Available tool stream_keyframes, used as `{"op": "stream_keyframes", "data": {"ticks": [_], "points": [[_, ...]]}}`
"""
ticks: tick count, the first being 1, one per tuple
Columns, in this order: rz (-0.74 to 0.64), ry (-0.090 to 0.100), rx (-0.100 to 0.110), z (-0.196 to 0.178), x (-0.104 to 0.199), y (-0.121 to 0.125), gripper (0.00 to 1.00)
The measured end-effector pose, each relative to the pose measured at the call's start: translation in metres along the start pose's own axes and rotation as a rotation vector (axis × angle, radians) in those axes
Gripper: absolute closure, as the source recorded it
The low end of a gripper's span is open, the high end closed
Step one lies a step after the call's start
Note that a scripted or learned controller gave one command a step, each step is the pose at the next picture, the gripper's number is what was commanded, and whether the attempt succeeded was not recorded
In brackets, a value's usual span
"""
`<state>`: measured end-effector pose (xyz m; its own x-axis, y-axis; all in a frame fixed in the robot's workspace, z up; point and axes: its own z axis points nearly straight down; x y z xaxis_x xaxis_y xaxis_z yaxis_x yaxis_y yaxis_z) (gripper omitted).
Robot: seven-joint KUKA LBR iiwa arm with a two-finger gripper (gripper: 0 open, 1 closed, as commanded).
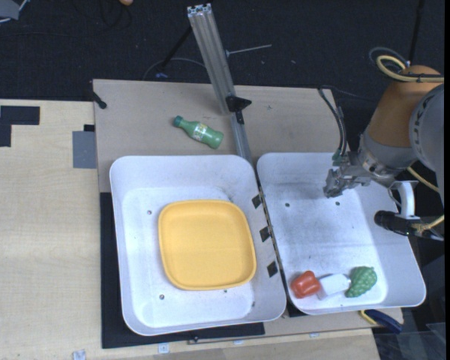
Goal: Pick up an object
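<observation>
- Two shallow white bins are sitting side by side on a tan worktop (300, 118), seen from above at a slant.
- The left bin (135, 186) is holding a yellow square plate (207, 244) with rounded corners, lying flat near the middle, with bare white floor showing all round it.
- The right bin (337, 231) is mostly bare across its upper and middle floor, which is leaving plenty of open room there.
- Three small things are huddling along the right bin's near edge: a red pepper (306, 283), a white block (333, 285) and a green bumpy lump (361, 280).
- The three are lying in a row running left to right, touching or nearly touching, close to the rim, so there is little room on their near side.
- The green lump's long axis is tilting up toward the right.
- The grey arm with its orange band (396, 111) is reaching in from the right, over the right bin's far right corner.
- The jaws (334, 186) are hanging above the bin's upper floor, well apart from the three things; they are too small and blurred to tell how far open they are, and nothing is showing between them.
- A green bottle (199, 132) is lying on its side on the worktop beyond the left bin, its neck pointing up and left.
- A metal rail (216, 58) is slanting across the worktop toward the gap between the bins.
</observation>
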<state>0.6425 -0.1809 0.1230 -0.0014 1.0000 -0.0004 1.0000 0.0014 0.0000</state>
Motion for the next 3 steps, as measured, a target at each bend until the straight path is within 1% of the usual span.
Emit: {"op": "stream_keyframes", "data": {"ticks": [1,2,3], "points": [[0.001,0.0,-0.004,-0.056,0.008,0.005,1.0],[0.002,0.0,-0.002,-0.084,0.007,0.005,1.0],[-0.001,0.001,0.0,-0.084,0.056,0.004,1.0]]}}
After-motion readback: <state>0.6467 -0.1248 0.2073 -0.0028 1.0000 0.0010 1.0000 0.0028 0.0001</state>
